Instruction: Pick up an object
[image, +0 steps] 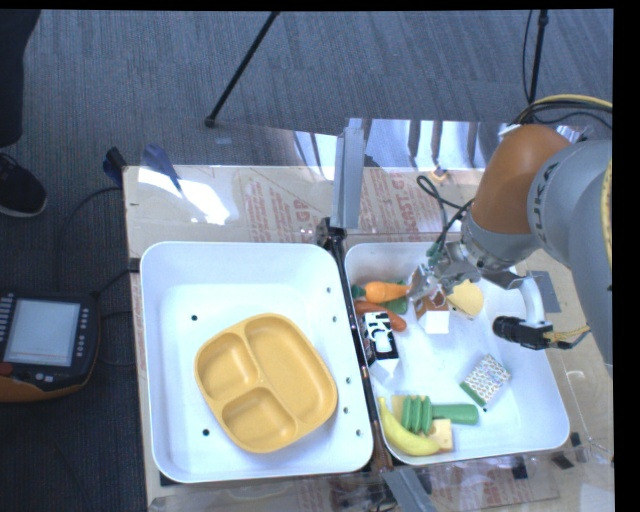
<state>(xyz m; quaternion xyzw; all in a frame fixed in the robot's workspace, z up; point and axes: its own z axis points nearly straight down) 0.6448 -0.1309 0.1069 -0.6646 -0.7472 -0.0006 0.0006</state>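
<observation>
Two bins sit side by side. Nearest, at 6 o'clock in the right bin (545, 425), lie a banana (405, 433) and green sticks (440, 411). Farther back, the carrot (385, 292) lies at 10 o'clock, long way pointing 3 to 9. The gripper (432, 288) hangs just beside it over a crowd of toys. I cannot tell its grip. It could bump neighbours or grab nothing.

Red lettering is printed on the clear sheet (285, 205) over the counter (240, 200), up and left of the gripper (432, 285), but it lies reversed and cannot be made out. White marks are seen on a black card (379, 335) left of and below the gripper; these cannot be read either.
</observation>
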